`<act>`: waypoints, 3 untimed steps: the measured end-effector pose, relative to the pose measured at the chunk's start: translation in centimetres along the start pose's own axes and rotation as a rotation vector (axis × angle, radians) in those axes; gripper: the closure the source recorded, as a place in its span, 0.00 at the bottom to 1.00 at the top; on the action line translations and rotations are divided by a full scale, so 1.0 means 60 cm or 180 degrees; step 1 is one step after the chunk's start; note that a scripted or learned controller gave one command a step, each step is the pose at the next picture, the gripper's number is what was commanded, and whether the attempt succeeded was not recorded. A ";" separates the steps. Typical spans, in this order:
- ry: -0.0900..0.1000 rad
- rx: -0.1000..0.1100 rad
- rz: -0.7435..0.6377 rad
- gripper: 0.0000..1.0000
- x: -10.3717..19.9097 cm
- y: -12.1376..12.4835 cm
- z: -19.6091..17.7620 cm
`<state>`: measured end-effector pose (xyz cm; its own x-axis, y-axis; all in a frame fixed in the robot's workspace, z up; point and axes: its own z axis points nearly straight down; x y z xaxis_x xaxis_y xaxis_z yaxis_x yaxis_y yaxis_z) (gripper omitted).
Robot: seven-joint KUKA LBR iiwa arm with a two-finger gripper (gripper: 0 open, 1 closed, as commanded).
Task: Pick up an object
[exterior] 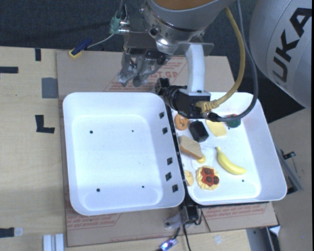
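Nearest me, at the bottom of the frame, I see a cable plug (184, 216) on the cardboard sheet (89, 69) under the two bins. The left bin (73, 156) shows bare white floor with a few black dots. The right bin (261, 161) holds the toys. Low in it lies a small pizza (208, 177) with red and dark toppings, and just left of it, against the shared rim, a small tan piece (189, 178). Right of the pizza and a bit higher lies a banana (230, 162), angled down to the right. Higher up, near the middle rim, sits a wedge of bread (191, 147). Above that lies a black block (199, 130), with a small donut (181, 122) to its left and a yellow piece (216, 127) to its right. A green and red bit (234, 120) peeks out beyond the yellow piece.

The end effector (137, 73) hangs over the cardboard past the far edge of the left bin, at upper centre, apart from all the toys. Its grey fingers point down and hold nothing; I cannot tell whether they are spread or closed. A white and black mount (194, 90) reaches over the right bin's far corner, with a yellow hose (243, 67) curving from it. On the grey arm (288, 41) at upper right I read the letters "UKA". Black marks lie on the worktop (21, 140) at left.
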<state>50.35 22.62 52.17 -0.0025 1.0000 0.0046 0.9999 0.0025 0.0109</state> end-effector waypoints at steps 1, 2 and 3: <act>-0.0044 0.0097 0.0012 1.00 -0.040 -0.041 0.282; -0.0009 0.0001 0.0009 1.00 -0.058 0.094 0.125; -0.0003 0.0006 -0.0001 1.00 -0.068 0.064 -0.032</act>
<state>54.17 18.55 54.12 -0.0030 1.0000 0.0036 1.0000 0.0029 0.0091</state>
